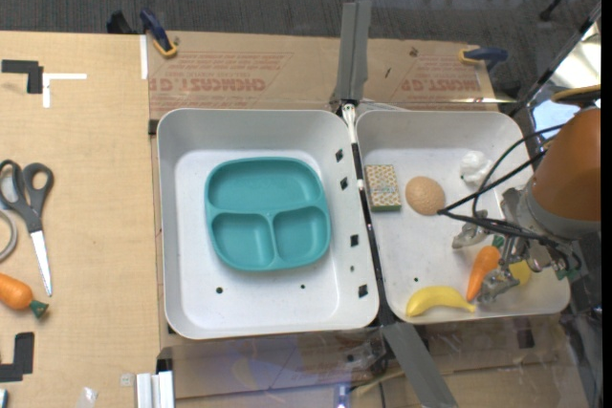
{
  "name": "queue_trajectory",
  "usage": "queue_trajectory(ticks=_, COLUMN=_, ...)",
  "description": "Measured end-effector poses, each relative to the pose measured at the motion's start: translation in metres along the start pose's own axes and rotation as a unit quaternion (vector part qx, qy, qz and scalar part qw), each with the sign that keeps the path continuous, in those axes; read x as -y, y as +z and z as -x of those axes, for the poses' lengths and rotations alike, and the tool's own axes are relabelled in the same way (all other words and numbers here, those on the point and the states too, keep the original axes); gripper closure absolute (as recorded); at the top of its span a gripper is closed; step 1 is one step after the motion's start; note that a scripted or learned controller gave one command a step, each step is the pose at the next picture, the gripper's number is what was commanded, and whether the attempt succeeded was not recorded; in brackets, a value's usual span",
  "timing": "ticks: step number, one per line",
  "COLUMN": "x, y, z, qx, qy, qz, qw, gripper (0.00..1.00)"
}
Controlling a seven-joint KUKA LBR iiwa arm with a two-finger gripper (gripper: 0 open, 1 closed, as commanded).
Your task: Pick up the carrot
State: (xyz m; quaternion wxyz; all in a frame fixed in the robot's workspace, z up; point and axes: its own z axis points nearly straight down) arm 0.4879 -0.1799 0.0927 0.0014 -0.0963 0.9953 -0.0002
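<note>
An orange carrot (pixel 481 271) lies tilted in the right bin (pixel 402 134), near its front right corner and just above a yellow banana (pixel 439 302). My gripper (pixel 499 265) hangs right over the carrot's right side, touching or nearly touching it. The grey wrist and orange band (pixel 577 169) rise behind it at the frame's right. The metal parts hide the carrot's right edge. A second carrot (pixel 13 292) with a green tip lies far left on the wooden bench.
The right bin also holds a patterned sponge block (pixel 383 186), a tan egg-shaped item (pixel 425 195) and a small white object (pixel 473 167). A teal divided plate (pixel 268 212) sits in the left bin (pixel 182 234). Scissors (pixel 31 215) lie on the bench at left. Black cables cross the right bin.
</note>
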Motion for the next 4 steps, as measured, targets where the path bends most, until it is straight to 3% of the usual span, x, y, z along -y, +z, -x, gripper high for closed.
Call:
queue_trajectory(ticks=1, x=-0.001, y=-0.01, z=0.003, qx=0.002, qy=-0.003, qz=-0.001, qw=1.0, gripper=1.0)
queue_trajectory(ticks=2, x=-0.063, y=-0.04, z=0.038, qx=0.001, qy=-0.031, qz=0.0, qw=0.9995, gripper=1.0)
queue_trajectory(ticks=3, x=-0.131, y=-0.099, z=0.042, qx=0.001, qy=-0.008, qz=0.0, qw=1.0, gripper=1.0)
queue_trajectory(ticks=4, x=-0.189, y=-0.099, z=0.039, qx=0.0, qy=-0.19, qz=0.001, qw=0.9817, gripper=1.0)
